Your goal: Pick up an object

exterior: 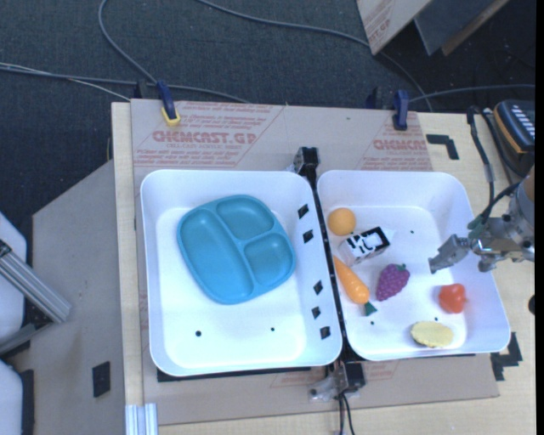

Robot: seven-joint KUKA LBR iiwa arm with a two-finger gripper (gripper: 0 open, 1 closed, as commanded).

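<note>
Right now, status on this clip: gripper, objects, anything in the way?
Gripper over right white bin, holding nothing seen. Nearest: red tomato-like toy, untouched. Purple toy grape bunch further left. Nothing blocking.

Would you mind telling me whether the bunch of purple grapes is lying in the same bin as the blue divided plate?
No, the purple grapes lie in the right bin, while the blue divided plate sits in the left bin.

1. Two blue clamps, one far left (168,104) and one far right (400,108), grip the far edge of the bench board (221,136).
2. Grey cables (170,47) trail across the dark floor (59,127) beyond the bench.
3. A cardboard box (391,19) sits at the far right.
4. A metal rail (30,280) lies at the left.
</note>
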